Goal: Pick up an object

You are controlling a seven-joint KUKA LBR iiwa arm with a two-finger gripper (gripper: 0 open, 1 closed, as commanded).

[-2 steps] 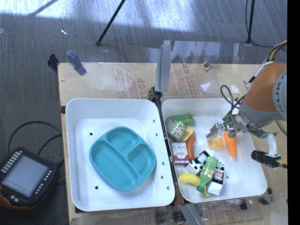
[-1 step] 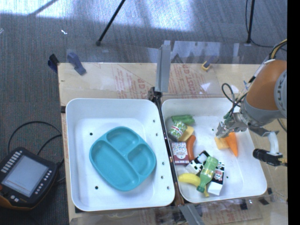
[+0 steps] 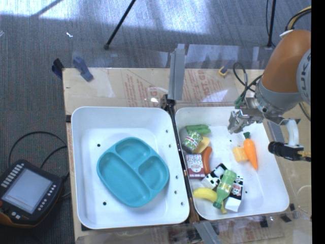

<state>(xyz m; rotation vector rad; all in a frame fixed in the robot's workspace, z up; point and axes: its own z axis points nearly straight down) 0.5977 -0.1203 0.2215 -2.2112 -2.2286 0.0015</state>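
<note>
My gripper (image 3: 238,123) hangs over the far part of the right bin (image 3: 277,182), just left of and above the leafy top of an orange carrot (image 3: 250,152). A yellow block (image 3: 239,154) lies against the carrot's left side. Further left sit a green vegetable (image 3: 198,129), a round green-labelled can (image 3: 191,142), an orange sausage (image 3: 207,159) and a red-and-white box (image 3: 195,166). At the near side lie a banana (image 3: 204,194), a green bottle (image 3: 225,186) and black-and-white cartons (image 3: 218,172). Nothing shows in the gripper.
The left bin (image 3: 80,136) holds a teal divided plate (image 3: 133,172). A metal post (image 3: 176,75) rises behind the bins' shared wall. A handheld pendant (image 3: 28,189) lies on the floor at the left. A tripod leg (image 3: 122,19) crosses the floor behind.
</note>
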